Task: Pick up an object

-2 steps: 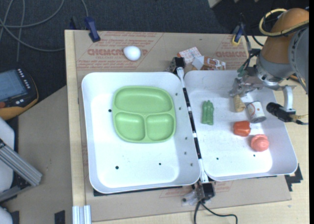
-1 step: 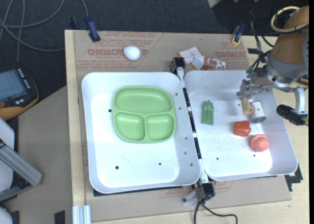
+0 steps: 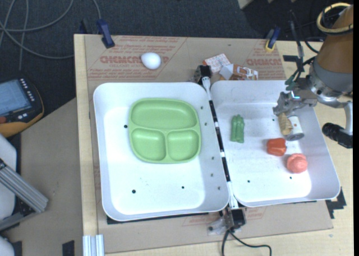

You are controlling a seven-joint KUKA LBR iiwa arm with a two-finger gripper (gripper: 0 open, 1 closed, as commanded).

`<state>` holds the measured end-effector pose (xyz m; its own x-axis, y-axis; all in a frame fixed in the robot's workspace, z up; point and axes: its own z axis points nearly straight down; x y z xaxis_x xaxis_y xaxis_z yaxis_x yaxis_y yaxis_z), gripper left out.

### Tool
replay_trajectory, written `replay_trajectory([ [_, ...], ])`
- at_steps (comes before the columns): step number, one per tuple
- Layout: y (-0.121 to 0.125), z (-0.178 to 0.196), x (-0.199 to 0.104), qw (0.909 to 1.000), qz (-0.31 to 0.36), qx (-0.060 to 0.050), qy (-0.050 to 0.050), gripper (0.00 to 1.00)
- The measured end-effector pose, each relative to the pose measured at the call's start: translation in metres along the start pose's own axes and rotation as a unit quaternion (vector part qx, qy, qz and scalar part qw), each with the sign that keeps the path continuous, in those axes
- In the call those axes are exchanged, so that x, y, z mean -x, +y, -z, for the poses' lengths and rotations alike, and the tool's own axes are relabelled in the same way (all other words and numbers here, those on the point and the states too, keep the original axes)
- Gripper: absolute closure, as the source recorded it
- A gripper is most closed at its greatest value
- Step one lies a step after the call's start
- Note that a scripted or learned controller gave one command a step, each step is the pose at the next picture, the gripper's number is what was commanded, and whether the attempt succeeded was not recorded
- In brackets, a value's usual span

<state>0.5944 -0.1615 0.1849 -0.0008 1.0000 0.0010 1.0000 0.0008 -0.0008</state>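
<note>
The thing right under my gripper (image 3: 288, 109) is a small brown and white cylinder (image 3: 290, 126), something like a cork or a little bottle, lying on its side in the far right part of the right bin (image 3: 252, 187). My gripper hangs just above its far end, and from this slanted view I cannot tell whether the tool is spread, pressed together or touching the cylinder at all. Just near of the cylinder sits an orange-red block (image 3: 276, 147), and a little nearer and to the right of that lies a rounded red piece (image 3: 297, 163); the two are close beside each other but I cannot say if they touch. Further left in the same bin, well apart from those three, a green object (image 3: 238, 129) lies lengthwise, near the wall shared with the left bin (image 3: 112, 176). The left bin holds a pale green tray (image 3: 165, 130) with three compartments, one long one on the far side and two smaller ones on the near side, set toward the far middle of the bin. Beyond the bins, on the brown board (image 3: 90, 137) they rest on, a white egg-shaped thing (image 3: 150, 60) lies near the far left, and some crumpled wrappers (image 3: 230, 68) lie by the far edge where the two bins meet. My arm (image 3: 335, 59) comes in from the right, its orange band above the wrist.
</note>
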Motion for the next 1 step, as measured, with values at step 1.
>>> replay_trajectory([
  [1,0.0192,0.0302,-0.0700,1.0000,0.000,0.001,0.000,1.00],
])
